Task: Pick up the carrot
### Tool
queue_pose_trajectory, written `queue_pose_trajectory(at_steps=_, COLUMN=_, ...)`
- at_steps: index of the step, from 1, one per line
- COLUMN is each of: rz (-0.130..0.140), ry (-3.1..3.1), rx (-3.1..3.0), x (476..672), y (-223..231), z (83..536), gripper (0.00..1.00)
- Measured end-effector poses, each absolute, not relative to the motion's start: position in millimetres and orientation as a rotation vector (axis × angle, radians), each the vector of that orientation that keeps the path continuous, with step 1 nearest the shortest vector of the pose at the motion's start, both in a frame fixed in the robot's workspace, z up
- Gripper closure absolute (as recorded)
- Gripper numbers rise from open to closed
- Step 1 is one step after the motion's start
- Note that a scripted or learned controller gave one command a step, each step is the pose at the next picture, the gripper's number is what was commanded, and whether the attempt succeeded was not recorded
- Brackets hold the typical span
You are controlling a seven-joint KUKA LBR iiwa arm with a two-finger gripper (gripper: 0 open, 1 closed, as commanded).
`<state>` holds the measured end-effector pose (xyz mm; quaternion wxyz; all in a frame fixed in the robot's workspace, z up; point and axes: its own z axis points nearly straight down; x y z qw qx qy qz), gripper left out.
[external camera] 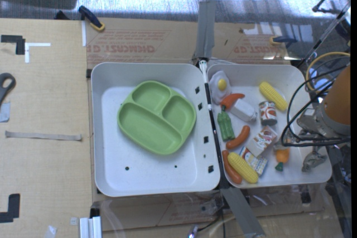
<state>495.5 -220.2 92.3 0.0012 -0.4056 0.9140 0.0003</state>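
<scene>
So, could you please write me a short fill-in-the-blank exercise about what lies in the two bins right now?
1. The green divided plate lies in the ____ bin.
2. The small carrot lies in the ____ bin.
3. The plate has ____ compartments.
4. The fried egg has a ____ yolk.

Missing words: left; right; three; yellow.

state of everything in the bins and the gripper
carrot: lying loose in right bin, not gripped
gripper: at right bin's right edge, beside carrot
green plate: flat in left bin, compartments bare
corn: lying near back of right bin
can: on its side
</scene>
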Motion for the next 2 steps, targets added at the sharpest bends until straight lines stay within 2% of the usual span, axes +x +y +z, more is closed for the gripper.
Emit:
queue_pose_trajectory(at_steps=1, rz=0.004, ry=2.652, rx=-1.675, x=488.2, y=-217.7, z=92.5, gripper=0.0)
queue_pose_trajectory(at_steps=2, rz=-0.002, ry=2.88, rx=-1.244, x=480.1, y=-221.2, z=92.4, gripper=0.0)
